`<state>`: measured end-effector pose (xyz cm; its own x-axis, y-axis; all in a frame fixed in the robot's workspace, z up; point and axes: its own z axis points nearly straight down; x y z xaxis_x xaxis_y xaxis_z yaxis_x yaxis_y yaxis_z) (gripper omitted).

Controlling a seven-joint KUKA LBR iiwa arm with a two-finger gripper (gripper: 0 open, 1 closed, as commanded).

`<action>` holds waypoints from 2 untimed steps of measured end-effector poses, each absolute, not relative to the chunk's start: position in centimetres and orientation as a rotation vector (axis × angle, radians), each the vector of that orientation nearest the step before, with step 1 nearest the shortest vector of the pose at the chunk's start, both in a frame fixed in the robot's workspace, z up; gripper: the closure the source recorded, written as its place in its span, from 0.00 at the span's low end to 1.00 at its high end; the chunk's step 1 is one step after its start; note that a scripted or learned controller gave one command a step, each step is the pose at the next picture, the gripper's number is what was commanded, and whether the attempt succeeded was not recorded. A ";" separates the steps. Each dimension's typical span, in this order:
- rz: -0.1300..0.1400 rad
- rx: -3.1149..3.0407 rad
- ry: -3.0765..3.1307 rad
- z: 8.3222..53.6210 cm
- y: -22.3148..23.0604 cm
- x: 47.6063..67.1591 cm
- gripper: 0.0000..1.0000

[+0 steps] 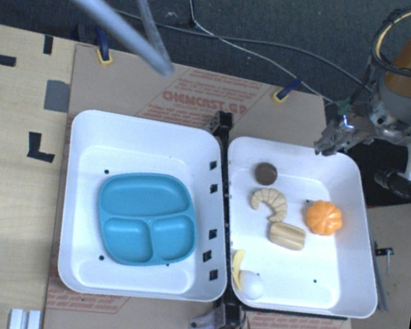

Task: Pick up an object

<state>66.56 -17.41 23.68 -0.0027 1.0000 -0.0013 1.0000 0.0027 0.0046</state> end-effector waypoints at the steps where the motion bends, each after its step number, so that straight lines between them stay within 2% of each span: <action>1: 0.000 2.219 2.223 25.5 -17.4 66.6 1.00; 2: -0.002 2.218 2.227 24.6 -13.1 65.4 1.00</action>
<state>65.36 -13.10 24.60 -0.0042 1.0000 0.0005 1.0000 0.0042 -0.0021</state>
